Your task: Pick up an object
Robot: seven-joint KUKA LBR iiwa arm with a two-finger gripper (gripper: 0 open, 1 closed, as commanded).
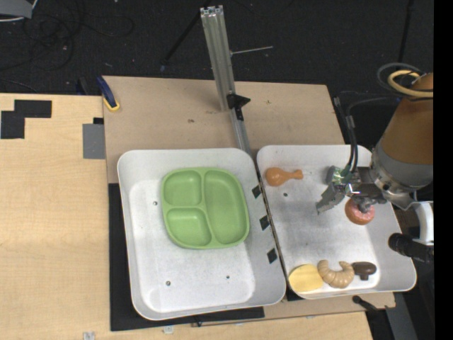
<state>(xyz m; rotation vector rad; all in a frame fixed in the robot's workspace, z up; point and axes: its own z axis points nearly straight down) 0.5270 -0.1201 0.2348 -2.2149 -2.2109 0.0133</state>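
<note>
- The likeliest target, to my eye, is the red ball [360, 212] in the right bin [311, 250], close to that bin's right wall and partly tucked under the wrist hardware.
- The gripper [331, 193] hangs just left of that ball, down near the bin floor, with a dark finger pointing onto bare white floor.
- I cannot tell from here how the fingers are set, and I see nothing lodged between them, so I would not call anything held.
- The arm [407, 140] comes in from the right, its orange band sitting above the grey wrist.
- Other candidates in the same bin: an orange drumstick [282, 176] near the top left corner, well apart from the gripper.
- Along the front edge lie a yellow piece [306, 279], a tan shrimp [336, 273] touching it, and a brown piece [364, 268] just beside the shrimp.
- The left bin [141, 261] holds a green tray [205, 208] with three compartments, nothing in them.
- My reading of progress: the reach into the bin looks done, the tool is low among the objects, but the grasp and lift are both left to do; every item rests on the floor.
</note>
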